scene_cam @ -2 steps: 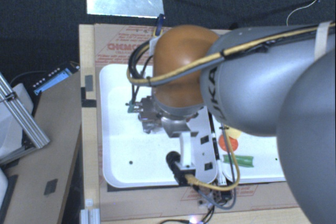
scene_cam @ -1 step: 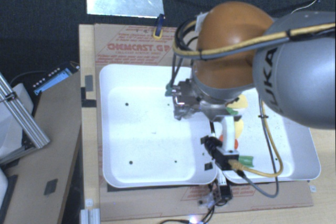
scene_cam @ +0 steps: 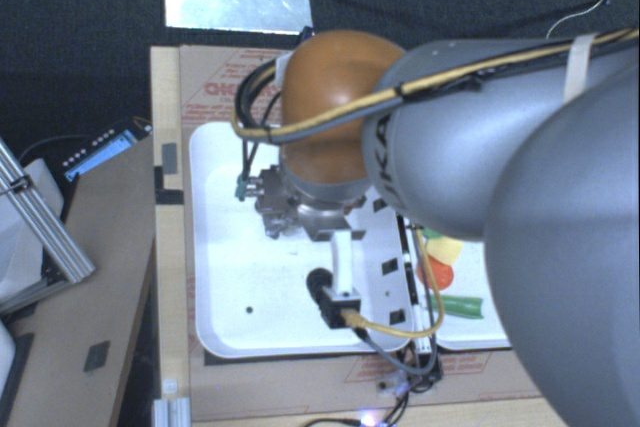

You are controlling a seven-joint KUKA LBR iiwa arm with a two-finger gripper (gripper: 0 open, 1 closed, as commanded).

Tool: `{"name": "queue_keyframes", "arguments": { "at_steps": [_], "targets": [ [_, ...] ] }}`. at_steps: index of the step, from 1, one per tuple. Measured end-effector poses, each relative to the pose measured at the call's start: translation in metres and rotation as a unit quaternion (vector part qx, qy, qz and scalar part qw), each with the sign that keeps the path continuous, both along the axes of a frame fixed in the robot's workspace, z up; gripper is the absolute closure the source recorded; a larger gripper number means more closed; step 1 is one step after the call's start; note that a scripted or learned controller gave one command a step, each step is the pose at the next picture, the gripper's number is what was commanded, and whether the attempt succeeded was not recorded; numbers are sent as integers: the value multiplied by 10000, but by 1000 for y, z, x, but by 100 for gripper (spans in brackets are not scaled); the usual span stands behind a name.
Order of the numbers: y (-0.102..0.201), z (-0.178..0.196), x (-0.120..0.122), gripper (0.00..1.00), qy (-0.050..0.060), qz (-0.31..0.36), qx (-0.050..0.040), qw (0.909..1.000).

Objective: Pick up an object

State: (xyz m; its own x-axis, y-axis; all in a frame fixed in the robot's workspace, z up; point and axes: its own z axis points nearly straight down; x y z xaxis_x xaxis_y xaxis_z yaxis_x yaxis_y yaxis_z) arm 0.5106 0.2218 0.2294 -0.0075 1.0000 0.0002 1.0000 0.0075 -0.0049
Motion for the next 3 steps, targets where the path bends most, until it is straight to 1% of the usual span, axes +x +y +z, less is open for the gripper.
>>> {"name": "queue_keyframes", "arguments": {
  "at_steps": [1,2,3],
  "targets": [
    [12,14,-25,100,-18,-9,7,10000],
    [-91,65,-22,100,-59,-76,-10,10000],
    [-6,128,-24,100,-61,22,27,10000]
  ]
}}
